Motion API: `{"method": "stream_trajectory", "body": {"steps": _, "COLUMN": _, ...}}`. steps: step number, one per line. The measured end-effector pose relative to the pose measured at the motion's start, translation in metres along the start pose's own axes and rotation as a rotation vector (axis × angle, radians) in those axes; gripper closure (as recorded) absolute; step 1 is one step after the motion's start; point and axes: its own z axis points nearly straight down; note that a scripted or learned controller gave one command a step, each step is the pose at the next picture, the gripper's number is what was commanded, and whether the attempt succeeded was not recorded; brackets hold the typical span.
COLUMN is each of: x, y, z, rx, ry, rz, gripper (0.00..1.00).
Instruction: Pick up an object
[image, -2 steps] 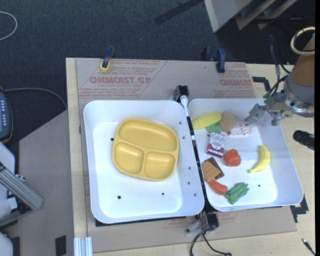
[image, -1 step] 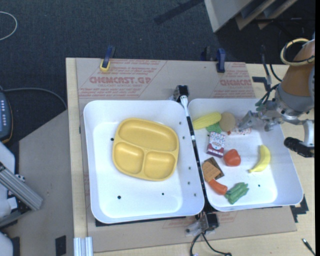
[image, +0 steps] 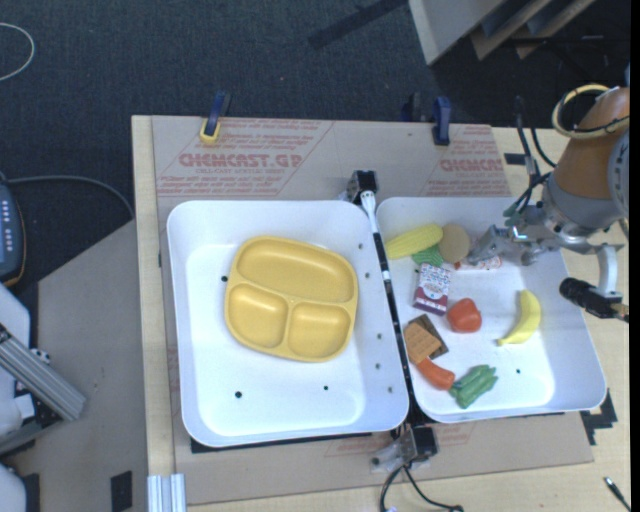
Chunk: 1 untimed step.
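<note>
The gripper (image: 492, 250) is hanging low over the far part of the right bin (image: 580, 375), reaching in from its outer edge. From where I'm standing I cannot tell whether it is open or closed, and I'm seeing nothing held in it.

The closest thing to it is the tan round piece (image: 455, 243), lying just beside the gripper near the bin's far edge. It is touching, or nearly touching, the yellow corn (image: 413, 241) on the side toward the left bin (image: 190, 330). The red-and-white packet (image: 433, 287) is lying just nearer the front.

I'm judging the tan piece to be the likely pick. It is looking round from above, so it has no clear long axis or heading. The corn is lying with its long axis roughly along the far edge, its tip pointing toward the wall shared by the bins. The packet is running roughly from far edge to near edge.

What is worrying me is the crowding. A closing grip here may be catching the corn or the packet's corner too, or nudging the round piece away. Being smooth and rounded, it may also be squirting out sideways.
</note>
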Motion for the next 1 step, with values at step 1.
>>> {"method": "stream_trajectory", "body": {"steps": 1, "x": 0.0001, "y": 0.0027, "z": -0.0136, "rx": -0.011, "ry": -0.003, "rz": -0.001, "gripper": 1.0}}
